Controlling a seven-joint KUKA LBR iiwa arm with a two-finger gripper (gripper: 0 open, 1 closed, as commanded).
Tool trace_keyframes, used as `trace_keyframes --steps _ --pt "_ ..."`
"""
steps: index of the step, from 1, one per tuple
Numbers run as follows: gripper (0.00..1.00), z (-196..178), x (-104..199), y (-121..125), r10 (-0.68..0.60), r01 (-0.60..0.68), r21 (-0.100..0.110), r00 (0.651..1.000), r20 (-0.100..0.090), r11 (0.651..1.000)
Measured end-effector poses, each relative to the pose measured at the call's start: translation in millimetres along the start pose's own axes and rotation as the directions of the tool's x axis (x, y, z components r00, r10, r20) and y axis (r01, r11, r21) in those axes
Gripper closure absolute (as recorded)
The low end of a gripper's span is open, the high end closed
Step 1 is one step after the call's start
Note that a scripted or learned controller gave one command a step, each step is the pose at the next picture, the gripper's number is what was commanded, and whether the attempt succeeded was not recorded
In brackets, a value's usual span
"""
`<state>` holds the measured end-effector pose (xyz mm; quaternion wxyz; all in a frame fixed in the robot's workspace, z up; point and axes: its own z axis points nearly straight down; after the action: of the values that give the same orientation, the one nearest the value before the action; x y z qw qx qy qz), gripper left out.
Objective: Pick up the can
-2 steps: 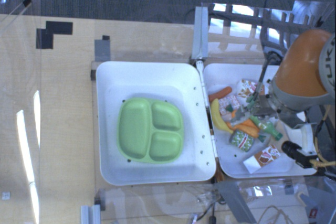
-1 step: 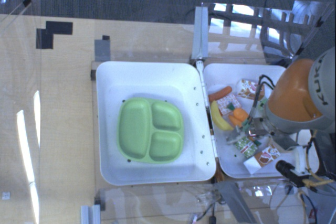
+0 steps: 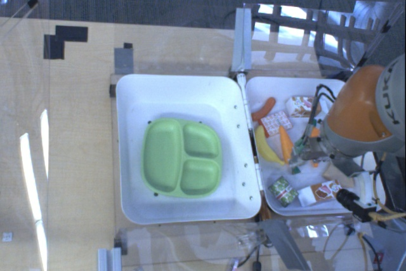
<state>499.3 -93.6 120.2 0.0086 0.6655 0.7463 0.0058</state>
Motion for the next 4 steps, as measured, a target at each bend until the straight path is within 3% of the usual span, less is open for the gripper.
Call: trace_keyframes --steps 1,2,3,4 --pt "0.00 0 0 0 0.000 0.000 0.000 1.000 0.000 1.000" --pt "0.00 -67 -19 36 0.261 -0.261 0.016 0.965 0.000 0.965" --pt "0.00 -114 -74 89 0.295 -0.295 0.014 0.956 0.002 0.956" --pt "0.00 -45 -87 119 0.333 -0.333 0.017 0.943 0.003 0.943"
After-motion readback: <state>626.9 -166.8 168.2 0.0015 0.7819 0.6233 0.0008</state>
